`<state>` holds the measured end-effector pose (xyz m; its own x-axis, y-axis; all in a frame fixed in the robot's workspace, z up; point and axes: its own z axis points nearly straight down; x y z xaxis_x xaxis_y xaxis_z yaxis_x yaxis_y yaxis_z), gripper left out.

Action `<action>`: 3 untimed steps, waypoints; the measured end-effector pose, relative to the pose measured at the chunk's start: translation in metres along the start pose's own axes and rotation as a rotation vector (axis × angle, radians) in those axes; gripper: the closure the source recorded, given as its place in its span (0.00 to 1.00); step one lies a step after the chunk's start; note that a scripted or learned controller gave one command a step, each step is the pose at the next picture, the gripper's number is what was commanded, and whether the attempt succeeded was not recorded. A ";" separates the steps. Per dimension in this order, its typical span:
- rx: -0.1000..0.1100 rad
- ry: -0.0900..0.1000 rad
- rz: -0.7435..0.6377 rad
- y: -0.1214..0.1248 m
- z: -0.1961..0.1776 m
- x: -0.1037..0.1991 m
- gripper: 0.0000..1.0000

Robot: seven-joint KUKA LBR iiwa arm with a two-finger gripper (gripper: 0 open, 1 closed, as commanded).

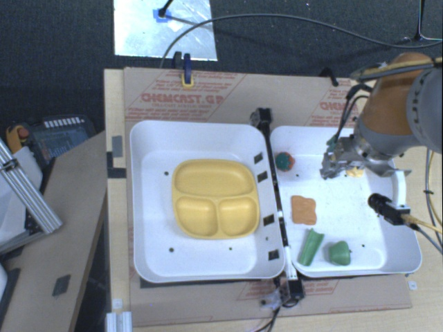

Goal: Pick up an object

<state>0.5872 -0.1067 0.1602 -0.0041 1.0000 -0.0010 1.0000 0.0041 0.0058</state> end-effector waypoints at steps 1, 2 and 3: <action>-0.002 -0.001 0.000 0.005 -0.055 -0.011 1.00; -0.002 -0.001 -0.002 0.007 -0.108 -0.011 1.00; 0.004 0.002 -0.005 0.002 -0.111 0.040 1.00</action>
<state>0.5881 -0.0665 0.2715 -0.0090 1.0000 0.0014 1.0000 0.0090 0.0021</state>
